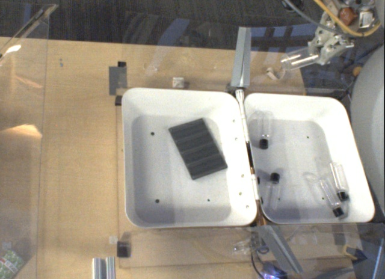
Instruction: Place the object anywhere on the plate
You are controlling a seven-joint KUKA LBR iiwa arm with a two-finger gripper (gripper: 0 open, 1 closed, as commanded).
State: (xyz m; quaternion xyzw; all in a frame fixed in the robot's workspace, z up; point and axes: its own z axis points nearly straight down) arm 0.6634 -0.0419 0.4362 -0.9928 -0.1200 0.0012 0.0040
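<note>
1. Nearest to the camera, at the bottom of the view, we see the front rim of the right bin [313, 220] and small clear fixtures on the counter [66, 151] just below it.
2. We see the pincer [301, 61] high at the upper right, above the counter behind the right bin. It seems to carry a clear tube-like piece, but we cannot tell if its fingers are open or closed, or if the piece is really held.
3. We judge that the dark ribbed plate [198, 148] in the left bin [129, 169] is the goal. It lies tilted, near the middle of the bin floor.
4. The right bin holds several clear vials with black caps: one [262, 133] near the left wall, one [274, 184] lower down, and two [337, 187] close together near the right corner.
5. Risks, as we judge them:
   - The vials are transparent, so a grasp can easily miss or slip.
   - A round vial can roll off the ribbed plate after release, mainly if it is dropped from high.
   - The two vials at the right corner lie close together and near the wall, so the fingers may hit the wall or push both.
   - If the clear piece is not truly held, the arm may travel to the plate with nothing.
</note>
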